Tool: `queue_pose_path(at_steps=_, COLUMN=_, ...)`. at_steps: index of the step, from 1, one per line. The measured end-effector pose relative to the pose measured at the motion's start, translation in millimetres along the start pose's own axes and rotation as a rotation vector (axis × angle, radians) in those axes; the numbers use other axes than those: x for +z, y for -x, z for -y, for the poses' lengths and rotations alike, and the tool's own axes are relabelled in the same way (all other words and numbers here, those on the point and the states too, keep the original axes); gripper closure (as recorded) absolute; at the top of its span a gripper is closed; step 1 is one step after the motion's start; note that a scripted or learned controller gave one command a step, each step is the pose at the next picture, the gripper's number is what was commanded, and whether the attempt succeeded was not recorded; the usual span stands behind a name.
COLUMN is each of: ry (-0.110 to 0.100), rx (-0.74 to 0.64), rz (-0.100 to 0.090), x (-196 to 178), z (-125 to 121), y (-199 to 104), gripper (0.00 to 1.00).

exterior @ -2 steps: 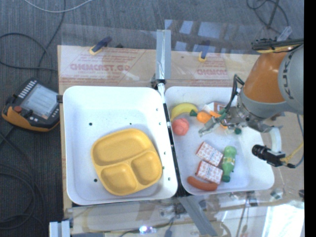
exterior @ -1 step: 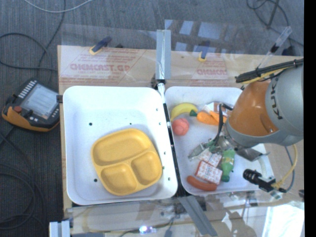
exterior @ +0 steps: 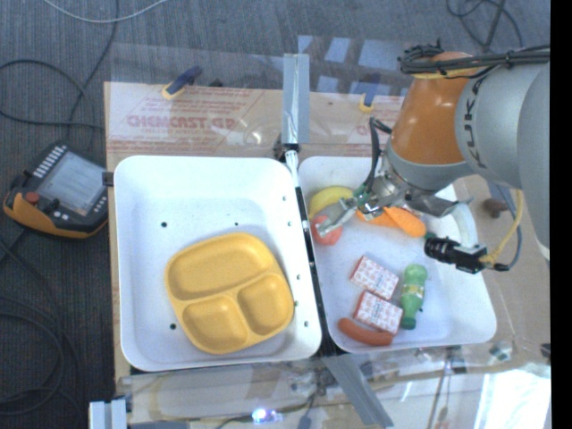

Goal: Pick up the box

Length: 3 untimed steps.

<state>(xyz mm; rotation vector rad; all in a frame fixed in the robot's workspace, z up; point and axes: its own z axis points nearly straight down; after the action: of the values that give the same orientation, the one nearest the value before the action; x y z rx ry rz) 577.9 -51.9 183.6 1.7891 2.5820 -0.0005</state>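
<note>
Two small boxes with a red and white pattern lie in the right bin (exterior: 460,315): one box (exterior: 374,276) near the middle, the other box (exterior: 378,312) just in front of it. My gripper (exterior: 345,212) is low over the bin's far left corner, above a yellow fruit (exterior: 327,197) and a red piece (exterior: 326,231). It is well apart from both boxes, up and to their left. No box is in the gripper. The orange-banded wrist (exterior: 433,128) hangs over the bin's far side.
An orange carrot (exterior: 400,221) lies beside the gripper. A green bottle (exterior: 413,295) lies right of the boxes, and a red sausage (exterior: 365,332) by the front wall. The left bin (exterior: 134,239) holds a yellow divided plate (exterior: 231,290). A pendant (exterior: 58,190) sits far left.
</note>
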Motion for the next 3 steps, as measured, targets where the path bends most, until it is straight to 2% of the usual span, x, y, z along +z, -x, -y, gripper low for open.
queue_pose_path(at_steps=1, ry=-0.001, rx=0.163, rz=0.0, x=-6, z=60, y=58, gripper=0.0)
queue_pose_path(at_steps=2, ry=-0.001, rx=-0.063, rz=-0.002, x=61, z=87, y=44, gripper=0.0)
queue_pose_path(at_steps=3, ry=0.006, rx=-0.189, rz=0.007, x=93, z=90, y=41, gripper=0.0)
